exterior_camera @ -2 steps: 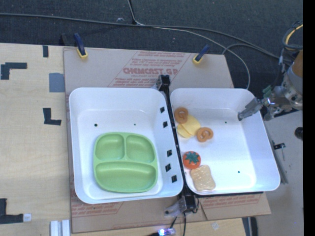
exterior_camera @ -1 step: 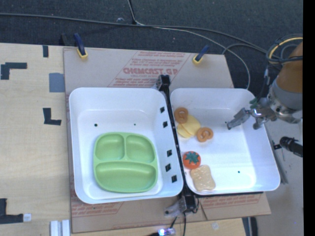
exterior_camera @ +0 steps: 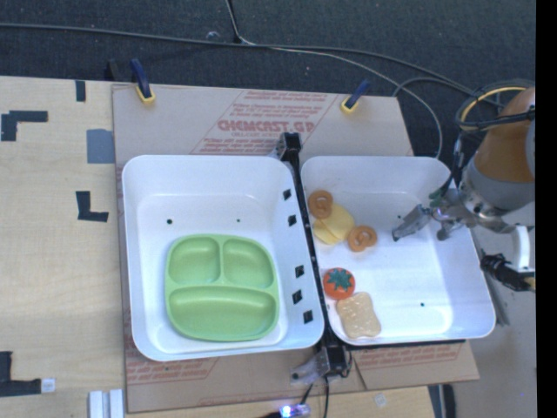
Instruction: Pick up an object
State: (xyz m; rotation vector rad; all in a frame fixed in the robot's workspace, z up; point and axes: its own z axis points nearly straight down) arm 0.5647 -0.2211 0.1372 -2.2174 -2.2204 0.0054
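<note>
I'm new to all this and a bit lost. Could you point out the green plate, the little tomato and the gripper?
Green plate (exterior_camera: 222, 287): camera view, ridge between its compartments.
Tomato (exterior_camera: 339, 282): camera view, middle of its red top.
Gripper (exterior_camera: 406, 228): camera view, at its fingertips.

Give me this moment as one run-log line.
stage: approach | gripper: over right bin, holding nothing | nearest: donut | also right bin: tomato, bread | left bin: green tray
</note>
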